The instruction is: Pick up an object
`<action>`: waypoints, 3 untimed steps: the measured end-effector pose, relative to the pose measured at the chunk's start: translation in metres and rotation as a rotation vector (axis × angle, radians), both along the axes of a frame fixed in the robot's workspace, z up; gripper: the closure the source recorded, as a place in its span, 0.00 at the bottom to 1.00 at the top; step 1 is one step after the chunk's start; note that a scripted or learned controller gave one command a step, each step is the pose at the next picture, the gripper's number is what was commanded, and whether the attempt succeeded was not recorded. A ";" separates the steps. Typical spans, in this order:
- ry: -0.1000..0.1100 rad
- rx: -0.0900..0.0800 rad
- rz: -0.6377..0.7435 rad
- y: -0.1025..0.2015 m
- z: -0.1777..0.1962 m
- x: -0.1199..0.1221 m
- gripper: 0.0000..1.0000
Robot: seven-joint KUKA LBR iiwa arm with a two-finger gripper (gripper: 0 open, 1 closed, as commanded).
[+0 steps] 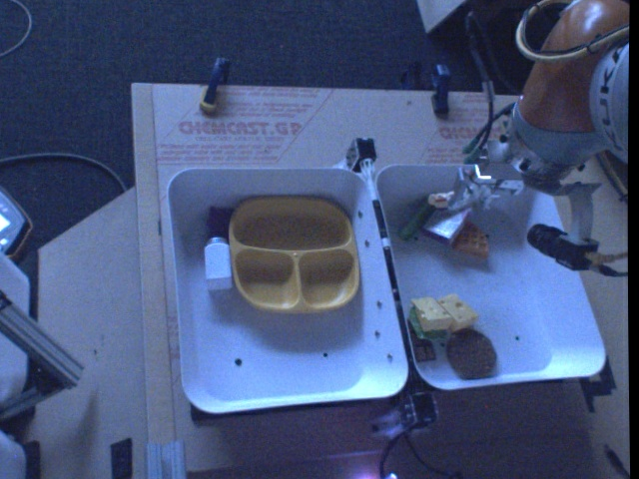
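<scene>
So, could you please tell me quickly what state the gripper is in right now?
Gripper: over the right bin, down among the small items at its far end; whether it is open, closed or holding anything cannot be told.

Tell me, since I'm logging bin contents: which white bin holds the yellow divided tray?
The left bin. Its yellow divided tray sits beside a small white bottle; the right bin holds small food-like items.

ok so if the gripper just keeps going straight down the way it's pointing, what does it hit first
Most likely the small pile in the right bin: the gripper hangs right above a purple-and-white packet beside an orange waffle-like piece. Depth is hard to judge from this slanted view, so it may meet either one first.
</scene>
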State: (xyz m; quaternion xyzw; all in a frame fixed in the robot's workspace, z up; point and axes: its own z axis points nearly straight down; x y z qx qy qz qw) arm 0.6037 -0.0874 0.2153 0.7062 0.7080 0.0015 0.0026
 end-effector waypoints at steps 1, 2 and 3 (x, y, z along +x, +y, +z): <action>-0.001 0.000 0.000 0.010 0.019 0.029 1.00; 0.007 0.001 -0.004 0.003 0.018 0.023 1.00; 0.001 -0.001 -0.002 0.005 0.020 0.031 1.00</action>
